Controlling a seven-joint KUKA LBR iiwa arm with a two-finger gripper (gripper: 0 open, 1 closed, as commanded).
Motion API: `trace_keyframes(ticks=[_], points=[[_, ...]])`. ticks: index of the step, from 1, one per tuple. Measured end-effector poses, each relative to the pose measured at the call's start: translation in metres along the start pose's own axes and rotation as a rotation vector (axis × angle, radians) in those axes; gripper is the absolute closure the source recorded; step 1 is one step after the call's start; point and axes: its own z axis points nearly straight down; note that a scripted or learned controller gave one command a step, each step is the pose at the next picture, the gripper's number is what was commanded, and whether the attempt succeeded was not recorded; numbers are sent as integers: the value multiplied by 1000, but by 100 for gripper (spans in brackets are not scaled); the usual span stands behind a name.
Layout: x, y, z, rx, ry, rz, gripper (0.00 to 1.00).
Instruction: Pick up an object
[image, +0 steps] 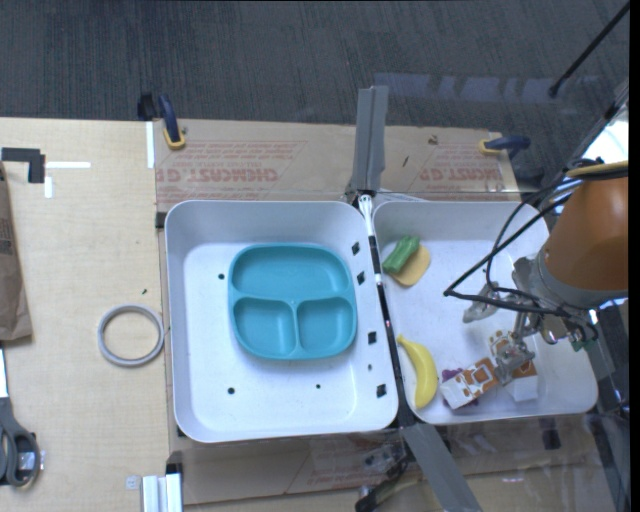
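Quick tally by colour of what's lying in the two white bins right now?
Teal: 1, the divided plastic plate in the left bin.
Yellow: 1, the banana in the right bin.
Green: 1, the small green block.
Tan: 1, the round piece under that block.
Brown-and-white: 1, the snack packet.
Total: 5

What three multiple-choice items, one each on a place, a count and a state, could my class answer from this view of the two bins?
1. Where does the turquoise plate lie?
A. in the left bin
B. in the right bin
C. on the bench

2. How many compartments does it have?
A. two
B. three
C. four

3. How does the banana lie in the right bin?
A. hanging from the gripper
B. stacked on the green item
C. flat on the floor by the dividing wall

Answers: 1 A, the plate sits inside the left bin. 2 B, one wide section above two smaller ones. 3 C, it rests apart from the gripper and below the green item.
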Motion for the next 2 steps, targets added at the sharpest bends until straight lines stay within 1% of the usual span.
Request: trace_keyframes(ticks=[1,2], points=[[-4,-2,-15,6,-12,3,100],[-1,49,16,-12,13,79,100]])
